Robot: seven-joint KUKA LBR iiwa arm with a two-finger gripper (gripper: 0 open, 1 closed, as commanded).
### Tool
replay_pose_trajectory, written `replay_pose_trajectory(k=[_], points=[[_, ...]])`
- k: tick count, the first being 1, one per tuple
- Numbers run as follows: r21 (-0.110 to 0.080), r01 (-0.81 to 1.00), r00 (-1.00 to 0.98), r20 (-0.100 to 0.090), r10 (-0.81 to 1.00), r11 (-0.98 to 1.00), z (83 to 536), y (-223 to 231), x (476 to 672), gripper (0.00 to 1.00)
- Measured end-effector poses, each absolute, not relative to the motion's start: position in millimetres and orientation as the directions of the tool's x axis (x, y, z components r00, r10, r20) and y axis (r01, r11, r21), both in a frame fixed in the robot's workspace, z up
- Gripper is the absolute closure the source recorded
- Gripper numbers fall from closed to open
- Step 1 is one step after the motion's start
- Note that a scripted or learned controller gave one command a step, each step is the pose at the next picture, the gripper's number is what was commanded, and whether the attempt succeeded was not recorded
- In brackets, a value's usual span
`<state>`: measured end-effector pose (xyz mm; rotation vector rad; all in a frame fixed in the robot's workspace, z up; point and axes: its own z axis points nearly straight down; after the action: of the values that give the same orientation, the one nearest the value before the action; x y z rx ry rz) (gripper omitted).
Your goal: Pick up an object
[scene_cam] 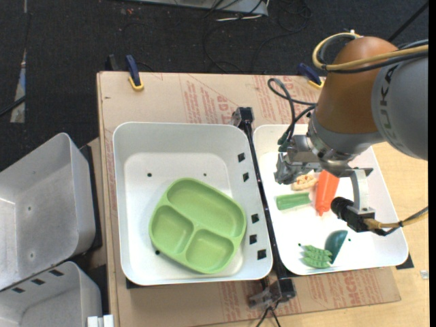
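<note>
End effector (300, 172), low in the right bin (388, 251); whether it is released or clenched cannot be told. Nothing is seen grasped. Candidate objects lie beneath and beside it: a pale piece (304, 180), orange cylinder (325, 192), green stick (293, 201), dark teal piece (335, 242). Pick apparently not yet done; the lift remains. Left bin (129, 203) holds a green tray (197, 225).
</note>
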<state>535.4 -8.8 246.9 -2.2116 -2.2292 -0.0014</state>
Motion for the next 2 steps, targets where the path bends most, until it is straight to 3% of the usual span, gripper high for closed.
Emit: replay_pose_trajectory(k=[1,2], points=[[0.001,1.000,-0.009,0.001,1.000,0.009,241.7,43.8,550.4,1.00],[-0.002,1.000,-0.008,0.001,1.000,0.008,225.9,94.4,552.3,1.00]])
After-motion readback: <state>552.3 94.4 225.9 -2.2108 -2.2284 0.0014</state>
